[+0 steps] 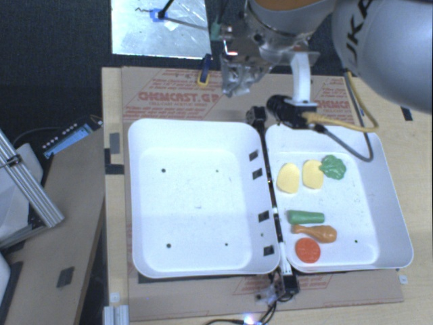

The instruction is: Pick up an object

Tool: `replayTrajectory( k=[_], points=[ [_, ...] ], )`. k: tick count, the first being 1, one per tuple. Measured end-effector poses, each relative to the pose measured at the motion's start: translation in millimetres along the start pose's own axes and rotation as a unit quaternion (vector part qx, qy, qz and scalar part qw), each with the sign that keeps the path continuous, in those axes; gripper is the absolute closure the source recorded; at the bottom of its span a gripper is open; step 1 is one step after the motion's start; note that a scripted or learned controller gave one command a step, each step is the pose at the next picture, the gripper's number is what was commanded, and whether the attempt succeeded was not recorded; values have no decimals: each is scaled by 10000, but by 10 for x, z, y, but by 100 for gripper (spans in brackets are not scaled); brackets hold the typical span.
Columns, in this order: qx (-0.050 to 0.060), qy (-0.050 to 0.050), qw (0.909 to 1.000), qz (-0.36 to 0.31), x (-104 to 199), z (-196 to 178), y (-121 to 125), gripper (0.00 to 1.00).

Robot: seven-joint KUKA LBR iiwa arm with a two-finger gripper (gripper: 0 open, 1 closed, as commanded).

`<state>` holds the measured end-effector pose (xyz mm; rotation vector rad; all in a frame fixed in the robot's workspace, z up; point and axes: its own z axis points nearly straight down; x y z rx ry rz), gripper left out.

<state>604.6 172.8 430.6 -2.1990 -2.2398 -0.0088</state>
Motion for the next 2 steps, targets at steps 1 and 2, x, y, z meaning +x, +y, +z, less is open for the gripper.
replayTrajectory(
  k=[1, 2],
  points=[
    [36, -26, 10000, 40, 663, 592, -619, 100],
    [-20, -20, 10000, 88, 588, 299, -133, 100]
  ],
)
